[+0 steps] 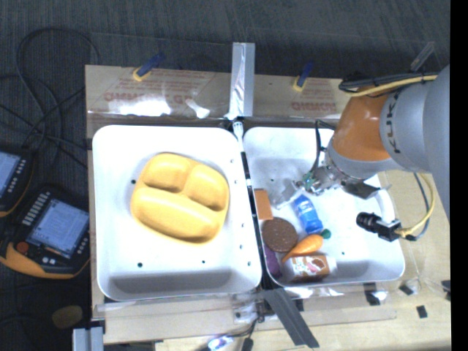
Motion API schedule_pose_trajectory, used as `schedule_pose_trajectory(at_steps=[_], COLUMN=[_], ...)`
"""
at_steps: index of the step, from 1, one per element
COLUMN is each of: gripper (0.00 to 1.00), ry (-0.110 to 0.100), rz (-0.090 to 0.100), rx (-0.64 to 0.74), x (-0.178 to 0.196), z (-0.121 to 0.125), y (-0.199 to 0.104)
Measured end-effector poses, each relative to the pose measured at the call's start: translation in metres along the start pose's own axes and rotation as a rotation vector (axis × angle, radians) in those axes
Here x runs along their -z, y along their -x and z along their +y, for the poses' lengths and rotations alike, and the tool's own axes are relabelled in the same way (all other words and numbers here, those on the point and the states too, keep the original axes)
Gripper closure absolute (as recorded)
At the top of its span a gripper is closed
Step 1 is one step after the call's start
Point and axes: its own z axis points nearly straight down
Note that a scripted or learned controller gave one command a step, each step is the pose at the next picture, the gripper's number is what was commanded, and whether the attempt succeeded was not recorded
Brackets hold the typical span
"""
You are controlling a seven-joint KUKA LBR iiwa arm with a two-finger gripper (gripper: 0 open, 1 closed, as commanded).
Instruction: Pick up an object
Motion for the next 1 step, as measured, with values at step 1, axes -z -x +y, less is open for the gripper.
schedule_pose_trajectory(at_steps=[1], gripper=[1.00], ry=[0.007], rz=[-0.002], rx=[-0.001], x=[0.0118], z=[0.0022], y=[0.0008])
